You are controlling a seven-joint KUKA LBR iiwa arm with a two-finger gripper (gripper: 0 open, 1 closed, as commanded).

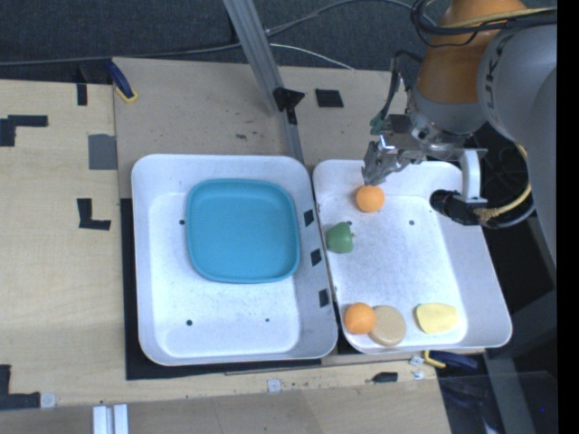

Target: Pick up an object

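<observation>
- The orange ball [369, 199] nearest the end effector [378, 170] looks like your target; it lies on the floor of the right bin [470, 269], near that bin's far left corner.
- The end effector hangs just above and touching or nearly touching the ball's upper side; you cannot tell from this slant whether there is contact.
- You cannot tell whether it is open or closed, and nothing shows the ball gripped.
- Your progress reads as early: the approach is made, but the ball rests in the bin, so the grasp and the lift are both left to do.
- Other candidates share the right bin: a green piece [340, 237] at its left wall, and along the near edge a second orange ball [359, 318], a tan disc [389, 325] touching it, and a yellow piece [437, 317] a little apart.
- The left bin [163, 269] holds a blue plate [242, 230], well apart from the arm.
- Both bins sit side by side on a pale wooden tabletop [54, 260] marked with dark tape patches.
- A grey metal bar [258, 43] slants down toward the gap between the bins, and cables trail over the dark floor beyond.
</observation>
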